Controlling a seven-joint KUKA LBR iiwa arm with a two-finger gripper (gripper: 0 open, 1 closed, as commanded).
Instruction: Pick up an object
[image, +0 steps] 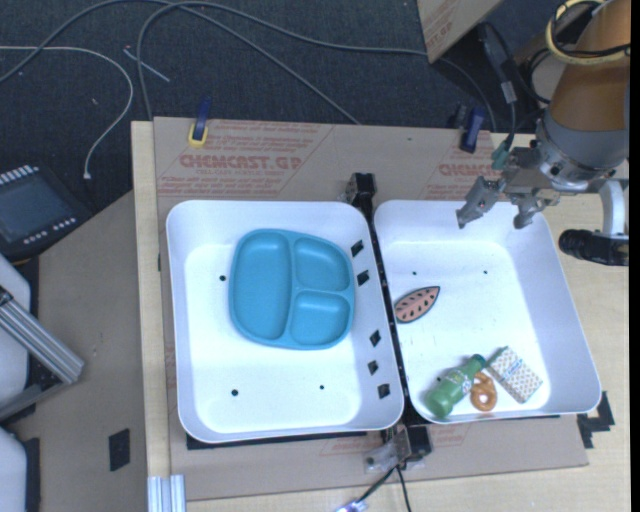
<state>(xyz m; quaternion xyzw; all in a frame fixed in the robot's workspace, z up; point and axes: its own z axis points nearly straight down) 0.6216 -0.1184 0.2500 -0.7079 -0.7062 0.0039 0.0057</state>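
A blue tray (292, 289) is seen in the left bin (200, 400); a leaf (416, 303), bottle (455, 386), pretzel (484, 394) and packet (516, 374) lie in the right bin (560, 300). The gripper (498, 208) is held spread and empty above that bin's far edge. No pick is judged made.

Glossy white plastic bins (190, 300), matt blue plastic plate (292, 288), brown cardboard underlay (250, 155)

Brown board (300, 150) under the bins, upper left of the frame: red print reading "CHEMCAST GP", large letters, last characters uncertain.
Line above that print: small red text, too small to read.
Same board, upper right of the frame: the red print repeats, partly hidden, not legible.
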